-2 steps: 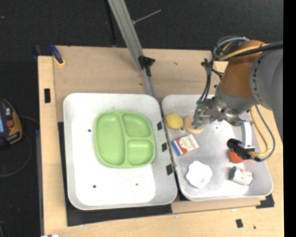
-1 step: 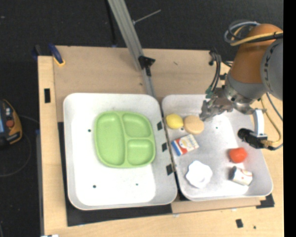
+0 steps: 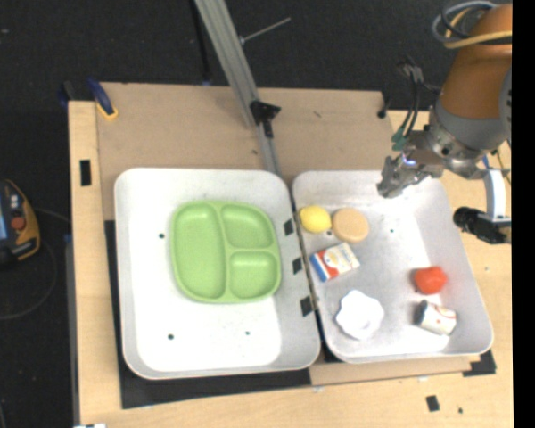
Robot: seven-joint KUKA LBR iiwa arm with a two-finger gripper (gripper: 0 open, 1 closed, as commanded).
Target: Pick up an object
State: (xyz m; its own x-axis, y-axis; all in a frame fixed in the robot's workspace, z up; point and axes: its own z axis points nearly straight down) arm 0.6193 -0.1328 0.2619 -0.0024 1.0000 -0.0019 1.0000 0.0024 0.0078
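Observation:
The right bin (image 3: 388, 346) holds several small objects: a yellow ball (image 3: 315, 219), a tan round piece (image 3: 350, 225), a small red and white carton (image 3: 335, 262), a white crumpled thing (image 3: 359, 315), a red object (image 3: 431, 279) and a white and dark item (image 3: 434, 317). My gripper (image 3: 394, 182) hangs over the bin's far edge, above and to the right of the tan piece, with nothing seen between its fingers.
The left bin (image 3: 143, 328) carries a green divided tray (image 3: 225, 251). A slanted metal bar (image 3: 234, 61) runs down to the gap between the bins. A dark device (image 3: 4, 221) lies off the bench at the left.

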